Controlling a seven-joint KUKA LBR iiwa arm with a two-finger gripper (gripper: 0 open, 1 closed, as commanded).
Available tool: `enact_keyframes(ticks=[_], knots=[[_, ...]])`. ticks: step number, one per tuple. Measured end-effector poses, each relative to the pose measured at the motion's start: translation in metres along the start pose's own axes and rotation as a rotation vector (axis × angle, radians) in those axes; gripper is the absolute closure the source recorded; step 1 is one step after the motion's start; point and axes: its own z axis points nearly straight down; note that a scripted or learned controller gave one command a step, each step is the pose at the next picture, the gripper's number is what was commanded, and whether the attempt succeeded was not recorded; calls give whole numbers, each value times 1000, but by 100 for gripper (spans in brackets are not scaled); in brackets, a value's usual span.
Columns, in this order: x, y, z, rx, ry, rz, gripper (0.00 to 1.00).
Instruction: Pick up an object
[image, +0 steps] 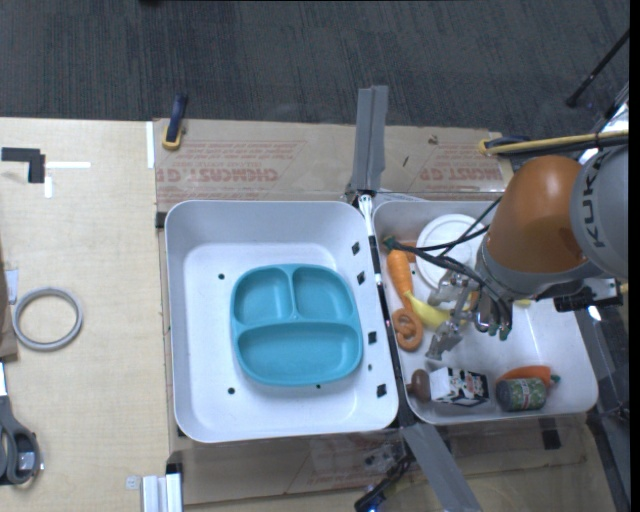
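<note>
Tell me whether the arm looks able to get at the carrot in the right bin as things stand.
Probably yes. The carrot lies uncovered along the right bin's left wall, and the gripper hangs just beside it. The wall and the banana against it could crowd a grasp.

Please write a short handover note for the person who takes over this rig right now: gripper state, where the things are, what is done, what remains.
Gripper: low inside the right bin, over its left half; I cannot tell whether it grips anything.
Right bin contents: carrot and banana along the left wall, pretzel below them, white plate at the top, black-and-white carton and a green and red item near the front wall.
Left bin: teal divided plate in the middle.
Done: arm has reached the objects.
Left: no object is visibly lifted; the pick is to be confirmed or retried.
</note>
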Motion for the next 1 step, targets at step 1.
enact_keyframes(ticks=[1], knots=[[-50,17,-1,-1,-3,-121,0]])
